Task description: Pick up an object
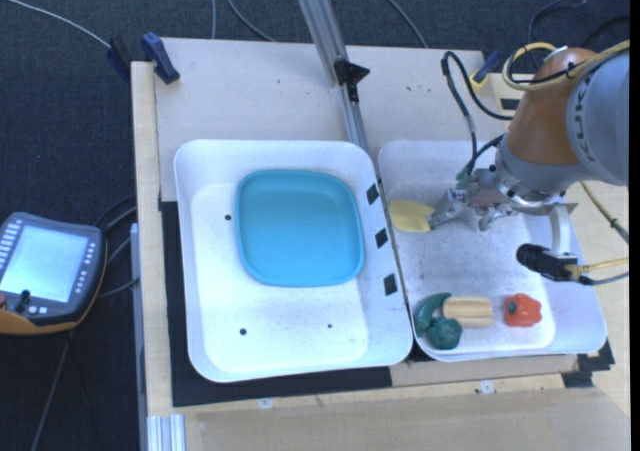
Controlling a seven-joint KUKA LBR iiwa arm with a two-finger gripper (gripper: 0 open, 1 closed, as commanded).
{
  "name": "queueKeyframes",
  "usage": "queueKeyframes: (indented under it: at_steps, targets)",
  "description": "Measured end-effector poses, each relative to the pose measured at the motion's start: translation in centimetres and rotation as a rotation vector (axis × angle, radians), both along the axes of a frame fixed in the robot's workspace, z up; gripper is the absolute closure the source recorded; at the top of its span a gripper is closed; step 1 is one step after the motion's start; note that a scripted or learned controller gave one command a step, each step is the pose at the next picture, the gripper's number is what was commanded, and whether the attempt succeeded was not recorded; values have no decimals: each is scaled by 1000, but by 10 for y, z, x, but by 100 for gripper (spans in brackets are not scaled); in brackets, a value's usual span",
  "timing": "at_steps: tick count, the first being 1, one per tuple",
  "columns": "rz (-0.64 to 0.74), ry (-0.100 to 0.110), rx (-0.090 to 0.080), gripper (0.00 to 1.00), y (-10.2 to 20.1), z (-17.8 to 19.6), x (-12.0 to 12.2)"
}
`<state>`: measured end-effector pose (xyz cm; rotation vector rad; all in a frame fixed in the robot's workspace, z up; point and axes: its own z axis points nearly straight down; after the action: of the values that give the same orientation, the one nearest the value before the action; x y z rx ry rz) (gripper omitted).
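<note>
Gripper [447, 210]: stood low in the right bin [560, 339], reached in from the right under the grey arm [600, 119] with its orange band [545, 124]. Its tips pointed left toward the yellow piece. How wide the tips stood, and whether anything lay between them, I could not tell from where the camera looked (the wrist hardware crowded that spot).

Yellow piece [409, 216]: a pale, rounded lump, lying against the left wall of the right bin, just beside the gripper tip, perhaps touching it. It seemed the likeliest target.

Handling note, my judgement: the wall left little room on the far side, so a good grasp would probably want the piece straddled along the wall rather than pushed into it, and a straight lift to follow.

Other stock, right bin, near edge: green piece [437, 319], tan block [468, 312] touching it, red piece [521, 310] just beside the block. All well apart from the gripper.

Left bin [200, 239]: held a blue tray [300, 227].

Floor, far left: a handheld control pad [45, 269].
</note>
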<state>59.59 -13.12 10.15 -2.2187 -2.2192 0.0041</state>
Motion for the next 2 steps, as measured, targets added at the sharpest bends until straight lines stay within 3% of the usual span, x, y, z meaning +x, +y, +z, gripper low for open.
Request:
queueKeyframes:
  at_steps: [1, 2]
  targets:
    - [0, -6, -1, 100, 0, 13, 2]
    - [0, -10, -1, 100, -2, 76, 6]
